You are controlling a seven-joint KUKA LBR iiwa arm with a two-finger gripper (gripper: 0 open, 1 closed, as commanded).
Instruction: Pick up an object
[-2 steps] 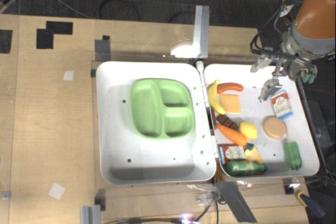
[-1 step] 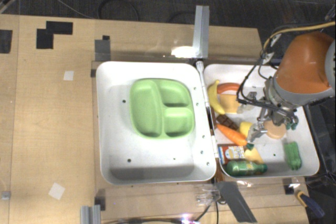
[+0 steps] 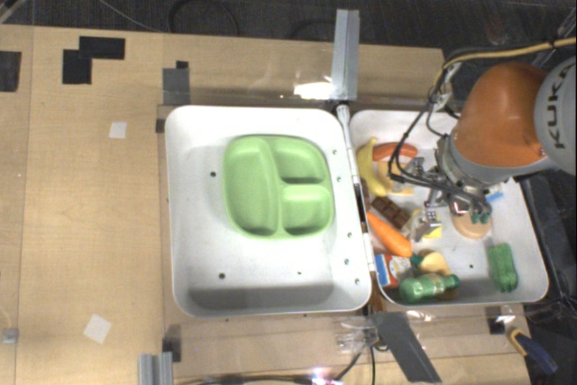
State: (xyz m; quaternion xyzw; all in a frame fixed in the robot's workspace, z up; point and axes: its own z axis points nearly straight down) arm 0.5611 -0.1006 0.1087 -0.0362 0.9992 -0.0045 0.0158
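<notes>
Arm [image 3: 505, 117] reaches in from the right, orange band above the wrist, and hangs over the right bin [image 3: 532, 279]. Gripper [image 3: 444, 210] points down near the bin's middle, among cables and bracketry. Can't tell the claw's state from this angle: the wrist covers most of it, and nothing is visibly between the tips.

Right bin holds the pickable clutter:
- banana [image 3: 371, 169] at the upper left, just beside the divider wall
- brown chocolate-like block [image 3: 389, 211] below the banana
- carrot [image 3: 389, 235] lying diagonally, just below the block
- green bottle [image 3: 427, 288] on its side near the front edge
- small yellow piece [image 3: 434, 262] just above the bottle
- green pepper-like item [image 3: 502, 267] at the front right
- round tan disc [image 3: 471, 224] just right of the gripper
- red-and-white item [image 3: 397, 152] partly under the cables, can't identify it

Left bin [image 3: 194, 194] holds a green divided plate [image 3: 275, 185], three compartments, flat, roughly centred.

All items lie on the bin floor.
</notes>
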